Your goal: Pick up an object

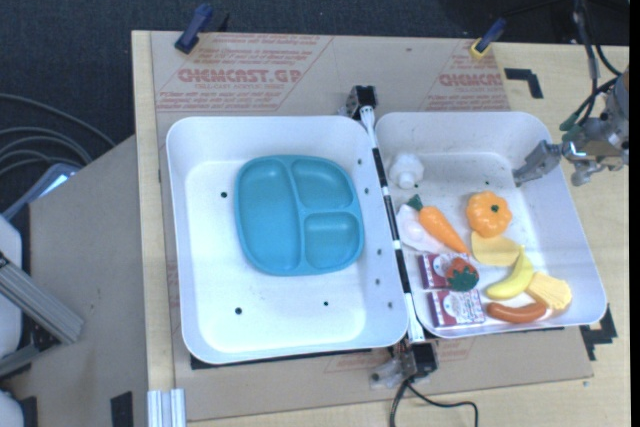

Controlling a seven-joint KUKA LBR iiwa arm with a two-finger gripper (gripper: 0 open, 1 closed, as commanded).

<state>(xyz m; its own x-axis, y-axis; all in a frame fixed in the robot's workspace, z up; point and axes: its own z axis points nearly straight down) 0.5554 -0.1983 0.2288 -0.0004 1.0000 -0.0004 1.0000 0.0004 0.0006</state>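
Note:
The right bin [570,215] holds several toy foods: an orange carrot [440,227], an orange pepper [487,211], a yellow banana [510,280], a sausage [515,313], a pale yellow slice [495,250] and a small white bottle [405,172]. A red fruit with a green top [460,269] lies on a red-and-white packet [445,295]. My gripper [556,169] hangs over the bin's far right rim, up and to the right of the pepper. Its fingers [533,164] stand apart, open, with nothing between them.
The left bin [200,245] holds a blue divided plate [298,213]. A black hinge strip [385,215] runs between the two bins. Blue clamps [193,28] sit at the board's far corners. Cables [600,45] hang at the right by the arm.

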